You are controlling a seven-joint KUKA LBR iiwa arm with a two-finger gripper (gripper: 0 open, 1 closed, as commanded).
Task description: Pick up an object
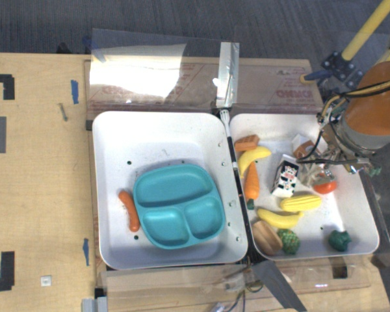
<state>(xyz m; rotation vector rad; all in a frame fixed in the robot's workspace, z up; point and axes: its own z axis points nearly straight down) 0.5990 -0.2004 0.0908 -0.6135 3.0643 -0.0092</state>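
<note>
My gripper (317, 166) hangs low over the upper right part of the right bin (370, 229), under the orange band of the arm (375, 103). Just below it lies a red tomato (325, 186), and a brown item (303, 149) sits at its left. A white carton with black patches (286, 177) lies left of the gripper. Further left are a yellow banana (252, 156), an orange carrot (251, 182) and a small orange-brown piece (246, 142). Lower down lie a corn cob (300, 203), a second banana (277, 218), a bread roll (266, 237), broccoli (288, 241) and a dark green item (338, 240).
The left bin (110, 138) holds a teal divided plate (177, 205) and a red-orange sausage (129, 210) at the plate's left. A clear upright divider (226, 77) stands behind the bins. Bare wooden bench (32, 194) lies to the left.
</note>
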